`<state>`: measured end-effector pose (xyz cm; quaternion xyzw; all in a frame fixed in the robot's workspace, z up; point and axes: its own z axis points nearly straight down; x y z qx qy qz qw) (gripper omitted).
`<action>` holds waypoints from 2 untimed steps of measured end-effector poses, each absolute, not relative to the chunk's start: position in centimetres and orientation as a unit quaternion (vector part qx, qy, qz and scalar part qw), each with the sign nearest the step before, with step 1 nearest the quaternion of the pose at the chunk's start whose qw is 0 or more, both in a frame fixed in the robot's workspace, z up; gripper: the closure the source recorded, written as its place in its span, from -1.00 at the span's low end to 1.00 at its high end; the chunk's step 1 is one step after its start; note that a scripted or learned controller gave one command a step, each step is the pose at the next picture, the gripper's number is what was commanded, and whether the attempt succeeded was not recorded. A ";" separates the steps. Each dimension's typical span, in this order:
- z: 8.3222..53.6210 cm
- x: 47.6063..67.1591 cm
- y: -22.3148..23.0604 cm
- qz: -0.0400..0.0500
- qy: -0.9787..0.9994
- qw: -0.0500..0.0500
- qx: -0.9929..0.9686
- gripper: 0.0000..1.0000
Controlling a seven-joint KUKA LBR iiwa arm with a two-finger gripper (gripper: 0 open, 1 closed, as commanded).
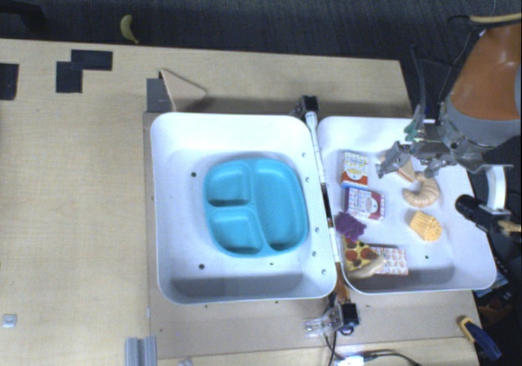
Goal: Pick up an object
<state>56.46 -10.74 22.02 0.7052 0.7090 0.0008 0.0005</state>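
Since the croissant (422, 191) looked like a light, hard plastic toy, it would probably slide under steel fingers, so a grip across its narrow middle seemed safest. It lay in the right bin (465, 275), just above the waffle (425, 227) and right of the carton (363, 202). Over it hung the gripper (418, 160), its fingers spread apart with nothing between them, tips just above the croissant's upper edge; whether they touched it I could not tell. A blue tray (254, 205) sat in the left bin (179, 193).
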 end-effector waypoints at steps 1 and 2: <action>10.7 53.2 -17.6 -0.001 0.707 0.000 0.707 -1.00; 8.7 49.8 -16.4 0.003 0.708 0.004 0.707 -1.00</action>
